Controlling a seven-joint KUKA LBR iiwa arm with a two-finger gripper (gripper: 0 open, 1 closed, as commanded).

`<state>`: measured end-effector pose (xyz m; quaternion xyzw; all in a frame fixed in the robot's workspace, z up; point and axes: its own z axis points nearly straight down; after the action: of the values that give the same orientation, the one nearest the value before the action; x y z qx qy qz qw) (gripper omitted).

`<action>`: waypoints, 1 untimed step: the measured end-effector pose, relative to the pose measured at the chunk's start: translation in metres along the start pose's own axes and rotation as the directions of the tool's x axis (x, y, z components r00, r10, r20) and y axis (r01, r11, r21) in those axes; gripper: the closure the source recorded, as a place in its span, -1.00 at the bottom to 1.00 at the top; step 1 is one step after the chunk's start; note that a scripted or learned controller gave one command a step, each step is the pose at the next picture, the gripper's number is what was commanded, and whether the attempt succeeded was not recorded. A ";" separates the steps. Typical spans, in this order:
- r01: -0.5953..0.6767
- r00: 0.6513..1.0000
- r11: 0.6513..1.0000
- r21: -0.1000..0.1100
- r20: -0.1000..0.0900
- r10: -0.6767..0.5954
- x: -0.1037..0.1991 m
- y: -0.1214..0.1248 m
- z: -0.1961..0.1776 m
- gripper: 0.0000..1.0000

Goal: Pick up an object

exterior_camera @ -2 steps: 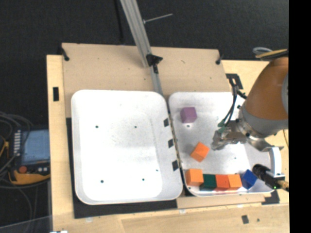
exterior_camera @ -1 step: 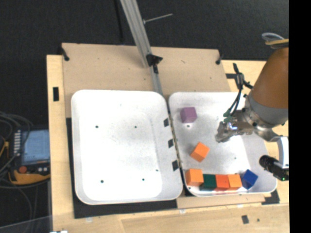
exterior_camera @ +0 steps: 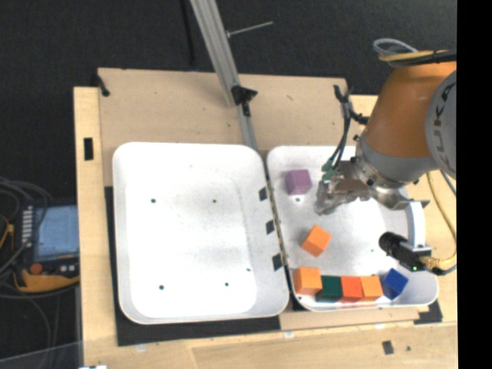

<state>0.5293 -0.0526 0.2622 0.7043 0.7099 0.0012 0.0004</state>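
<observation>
My gripper (exterior_camera: 326, 201) hangs over the middle of the right bin (exterior_camera: 361, 229), pointing down. A purple cube (exterior_camera: 298, 181) lies just to its upper left, and a tilted orange cube (exterior_camera: 316, 240) lies just below it. Along the bin's front wall sit an orange cube (exterior_camera: 308, 280), a green cube (exterior_camera: 331, 287), two more orange cubes (exterior_camera: 361, 287) and a blue cube (exterior_camera: 393, 282). I see nothing between the fingers.
The left bin (exterior_camera: 192, 229) sits beside the right one. A metal pole (exterior_camera: 219, 48) slants up from between the bins. A black fitting with cables (exterior_camera: 401, 250) hangs off the arm over the right bin's near right corner.
</observation>
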 end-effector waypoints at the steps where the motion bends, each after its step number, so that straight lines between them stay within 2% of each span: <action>1: -0.002 1.000 1.000 0.004 0.001 0.002 0.049 0.015 0.018 1.00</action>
<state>0.5441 -0.0032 0.2446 0.7050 0.7093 -0.0006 -0.0009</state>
